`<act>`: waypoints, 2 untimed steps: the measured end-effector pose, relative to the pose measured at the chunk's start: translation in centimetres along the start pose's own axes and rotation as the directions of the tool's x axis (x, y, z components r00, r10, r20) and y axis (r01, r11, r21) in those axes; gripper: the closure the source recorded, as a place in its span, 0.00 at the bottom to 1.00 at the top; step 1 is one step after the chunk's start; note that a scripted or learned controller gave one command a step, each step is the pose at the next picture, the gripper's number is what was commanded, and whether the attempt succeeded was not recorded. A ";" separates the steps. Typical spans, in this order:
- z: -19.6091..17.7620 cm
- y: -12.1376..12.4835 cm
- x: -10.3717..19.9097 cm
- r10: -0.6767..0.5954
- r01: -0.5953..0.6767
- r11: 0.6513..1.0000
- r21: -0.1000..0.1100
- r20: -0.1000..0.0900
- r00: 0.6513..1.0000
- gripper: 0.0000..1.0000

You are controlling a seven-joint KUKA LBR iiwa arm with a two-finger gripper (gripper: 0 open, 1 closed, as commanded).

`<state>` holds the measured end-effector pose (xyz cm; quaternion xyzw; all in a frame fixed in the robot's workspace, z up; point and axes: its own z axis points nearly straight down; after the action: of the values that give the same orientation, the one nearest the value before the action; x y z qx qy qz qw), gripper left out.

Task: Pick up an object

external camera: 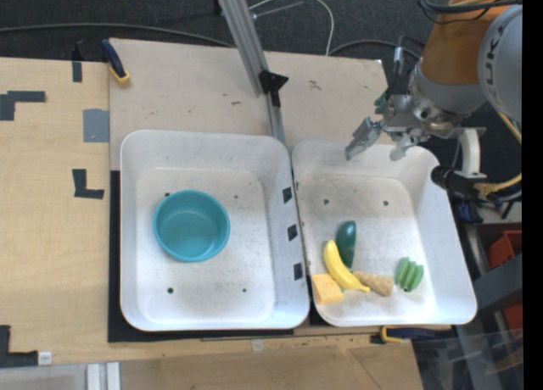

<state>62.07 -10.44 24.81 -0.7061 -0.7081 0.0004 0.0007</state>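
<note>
- gripper [378, 146] fingers spread apart, nothing between them; hangs over the far rim of the right bin [441, 210]
- grey arm with orange band [465, 36] comes in from the right, cables looped round the wrist
- pickable items all sit at the near end of the right bin, well apart from the gripper: yellow banana [341, 267], curved; dark green oval piece [345, 236] just beside the banana's upper end; orange-yellow block [327, 288] touching the banana's lower part; tan lumpy piece [375, 281] at the banana's tip; bright green ribbed item [409, 274] near the right wall
- no readable labels or writing on any item
- left bin [144, 168] holds a teal bowl [192, 225], upright
- grey metal pole [246, 36] slants across the bench and ends at the divide between the bins
- yellow-handled clamp [116, 62] at far bench corner
</note>
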 end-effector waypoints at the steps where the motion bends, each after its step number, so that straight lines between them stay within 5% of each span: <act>1: 0.0 0.0 0.0 0.000 0.000 1.000 0.000 0.000 1.000 0.00; 2: 5.5 0.9 0.3 0.000 0.000 1.000 0.005 0.001 1.000 0.00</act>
<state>62.96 -10.18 19.32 -0.7062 -0.7080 0.0025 0.0022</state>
